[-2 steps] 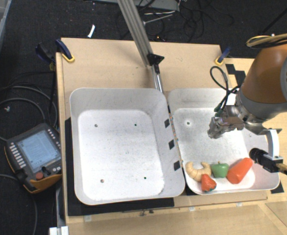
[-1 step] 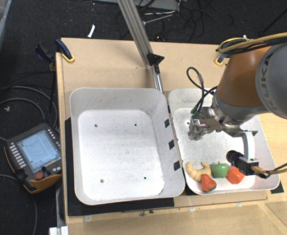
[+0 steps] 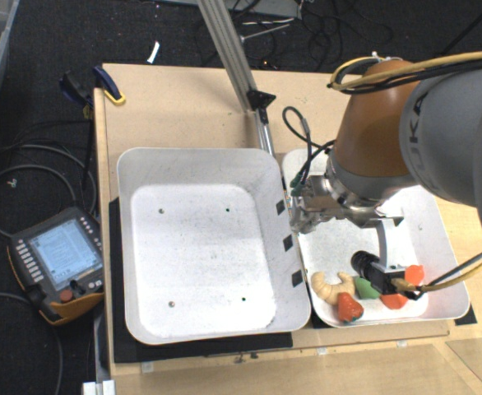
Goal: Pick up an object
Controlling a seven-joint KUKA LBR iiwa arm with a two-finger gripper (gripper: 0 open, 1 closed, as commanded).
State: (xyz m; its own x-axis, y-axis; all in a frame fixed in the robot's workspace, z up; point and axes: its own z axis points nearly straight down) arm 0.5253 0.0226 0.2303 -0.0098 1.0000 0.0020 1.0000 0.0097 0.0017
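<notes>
In the right bin (image 3: 438,245), several small things lie clustered at the near edge. A cream curved piece (image 3: 326,285) is leftmost, with a red strawberry-like piece (image 3: 349,306) just in front of it. Beside them sit a green piece (image 3: 365,287), a red piece (image 3: 393,300) and an orange piece (image 3: 413,274). My gripper (image 3: 306,213) hangs over the left side of the right bin, close to the wall shared with the left bin. It is above and to the left of the cluster, and nothing shows in it. The big orange wrist hides the bin's far half.
The left bin (image 3: 142,245) is a bare white tray. A slanted metal bar (image 3: 229,44) runs down to the gap between the bins. A teach pendant (image 3: 56,257) lies off the bench at left.
</notes>
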